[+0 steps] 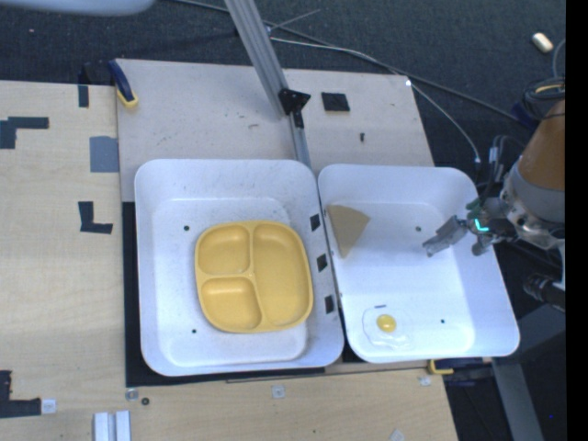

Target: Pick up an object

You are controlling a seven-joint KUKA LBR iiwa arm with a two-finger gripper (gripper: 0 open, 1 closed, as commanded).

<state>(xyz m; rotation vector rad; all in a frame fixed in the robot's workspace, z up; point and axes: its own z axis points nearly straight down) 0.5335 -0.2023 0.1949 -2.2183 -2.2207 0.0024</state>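
Overhead view of the table (pixel 55 274) carrying two white bins. The right bin (pixel 464 186) serves as landmark. Near its front wall lies a toy fried egg (pixel 385 326), white with a yellow yolk; against its left wall, toward the back, lies a tan wedge-shaped piece (pixel 347 227), perhaps a toy slice of bread. The gripper (pixel 447 236) hangs over the bin's right side, its grey jaws pointing toward the bin's middle; whether they stand apart or together cannot be told at this size, and nothing shows between them.

Either piece would probably be light and stiff, likely moulded plastic. The egg is flat and low, offering little edge; a grasp across its rim would be the likelier hold, and it may slip. The wedge looks easier, taken across its two straight sides, though the nearby wall crowds one side.

The left bin (pixel 152 246), touching the right bin's left wall, holds a yellow divided plate (pixel 253 277). The bin floors look smooth and hard. Beyond the right bin's back wall stand a slanted metal post (pixel 262 44) and loose cables (pixel 441 104) over dark carpet (pixel 441 16).
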